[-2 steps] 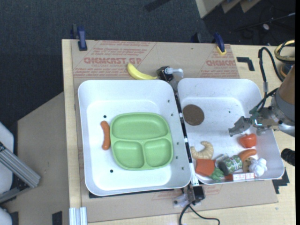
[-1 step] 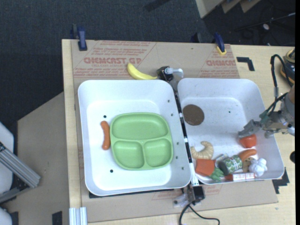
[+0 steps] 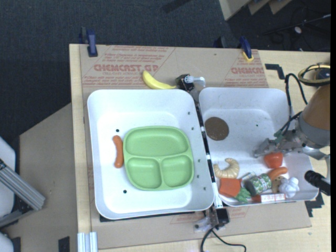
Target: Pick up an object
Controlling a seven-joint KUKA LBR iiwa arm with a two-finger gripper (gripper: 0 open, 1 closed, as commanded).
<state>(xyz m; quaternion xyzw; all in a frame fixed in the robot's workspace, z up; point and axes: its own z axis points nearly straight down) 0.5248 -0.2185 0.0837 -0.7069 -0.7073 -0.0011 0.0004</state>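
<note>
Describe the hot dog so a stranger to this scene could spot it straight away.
Look at the left white bin, the one holding a green divided plate. Just off the plate's left edge, lying on the bin floor, is the hot dog, a slim orange-red sausage set lengthwise. It is the only small loose item in that bin, while the other toy foods crowd the right bin.

arm [image 3: 320, 114] cut off at right edge; tool [image 3: 268, 148] fingers blurred, small pile items [image 3: 262, 185] indistinct

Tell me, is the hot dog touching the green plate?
Apart. The camera view shows a strip of white bin floor between the hot dog and the green plate's left edge.
</note>
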